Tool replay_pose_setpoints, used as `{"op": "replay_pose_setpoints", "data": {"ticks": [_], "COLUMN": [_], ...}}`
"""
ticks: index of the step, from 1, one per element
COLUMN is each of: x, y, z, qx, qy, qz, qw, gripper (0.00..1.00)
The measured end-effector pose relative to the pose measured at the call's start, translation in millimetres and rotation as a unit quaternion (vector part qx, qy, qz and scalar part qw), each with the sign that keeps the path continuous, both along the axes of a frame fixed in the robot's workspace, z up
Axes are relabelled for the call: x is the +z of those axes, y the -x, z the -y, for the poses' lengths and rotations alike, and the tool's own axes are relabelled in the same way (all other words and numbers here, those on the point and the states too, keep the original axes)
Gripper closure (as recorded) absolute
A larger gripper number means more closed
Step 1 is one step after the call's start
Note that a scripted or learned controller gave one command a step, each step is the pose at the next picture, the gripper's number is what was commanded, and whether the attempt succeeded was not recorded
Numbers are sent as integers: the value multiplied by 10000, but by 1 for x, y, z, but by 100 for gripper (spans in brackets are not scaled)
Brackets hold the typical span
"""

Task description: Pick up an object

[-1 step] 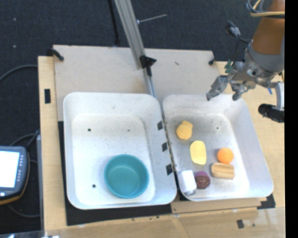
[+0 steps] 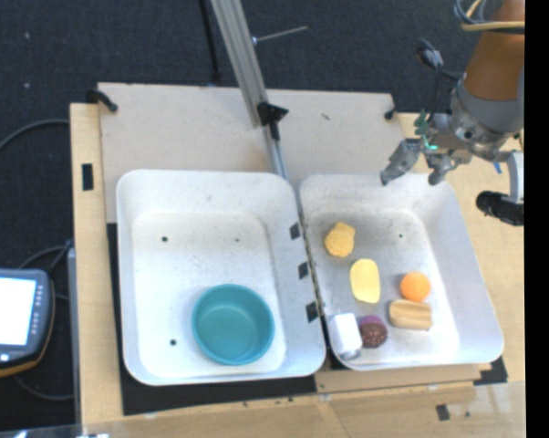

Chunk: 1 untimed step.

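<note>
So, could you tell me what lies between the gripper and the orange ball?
In the camera view, bare white bin floor separates gripper from orange ball.

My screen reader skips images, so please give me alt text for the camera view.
A robot gripper hovers with fingers apart over the right bin's far rim, holding nothing. That bin holds six small food-like items; the left bin holds a teal bowl.

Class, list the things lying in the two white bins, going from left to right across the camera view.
Teal bowl → white block → pale yellow piece → orange ball. The others overlap these in left-right position.
</note>
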<state>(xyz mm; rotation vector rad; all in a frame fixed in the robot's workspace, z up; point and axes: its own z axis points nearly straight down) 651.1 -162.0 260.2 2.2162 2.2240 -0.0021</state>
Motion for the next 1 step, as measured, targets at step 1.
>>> {"op": "replay_pose_setpoints", "data": {"ticks": [1], "x": [-61], "y": [-6], "z": [1], "qx": [-6], "qy": [-3], "qz": [-23], "qw": [10000], "gripper": [0]}}
